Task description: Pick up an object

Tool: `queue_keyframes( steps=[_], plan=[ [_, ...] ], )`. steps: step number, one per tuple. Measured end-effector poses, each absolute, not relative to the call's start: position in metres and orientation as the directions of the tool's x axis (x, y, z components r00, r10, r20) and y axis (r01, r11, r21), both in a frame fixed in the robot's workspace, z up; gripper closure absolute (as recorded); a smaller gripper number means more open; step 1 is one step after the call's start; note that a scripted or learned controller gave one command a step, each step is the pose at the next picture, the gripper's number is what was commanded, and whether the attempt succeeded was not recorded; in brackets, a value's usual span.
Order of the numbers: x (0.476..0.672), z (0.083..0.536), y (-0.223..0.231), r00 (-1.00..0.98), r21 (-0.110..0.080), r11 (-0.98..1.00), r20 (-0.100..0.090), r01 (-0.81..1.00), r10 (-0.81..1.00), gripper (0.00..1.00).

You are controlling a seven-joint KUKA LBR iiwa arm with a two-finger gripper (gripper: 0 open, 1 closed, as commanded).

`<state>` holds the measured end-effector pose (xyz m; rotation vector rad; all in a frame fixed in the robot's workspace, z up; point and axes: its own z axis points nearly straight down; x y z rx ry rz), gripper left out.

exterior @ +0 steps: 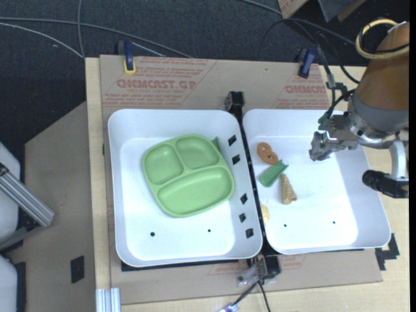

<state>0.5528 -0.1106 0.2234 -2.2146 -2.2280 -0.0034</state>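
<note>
We judged the likeliest picks to be the three small things in the right bin (364, 233): a brown ring-shaped piece (266, 153), a green wedge (272, 173) just below it, and a tan cone (287, 189) lower again. All three lay to the left of the tool (318, 149), the ring nearest its height and the cone farthest down. The tool hung above the bin's upper right part, near none of them, and we could not tell whether it was open or closed; nothing showed in its grip.

To do this step well, we thought the tool should travel left and settle on one piece only. The cone seemed best, since the wedge and ring lay close together.

The bin floor was smooth white, so a piece might slide under a glancing touch. Left of the tool, past the divider, the other bin (130, 239) held a green compartment plate (188, 174). Both bins sat on the bench (175, 77), with cables (84, 18) crossing dark floor beyond.
</note>
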Motion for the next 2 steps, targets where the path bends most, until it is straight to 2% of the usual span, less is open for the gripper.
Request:
queue_keyframes(
  steps=[2],
  plan=[
    [0.585,0.231,0.004,-0.007,0.002,0.007,0.002,1.000,1.000,1.00]
  ],
)
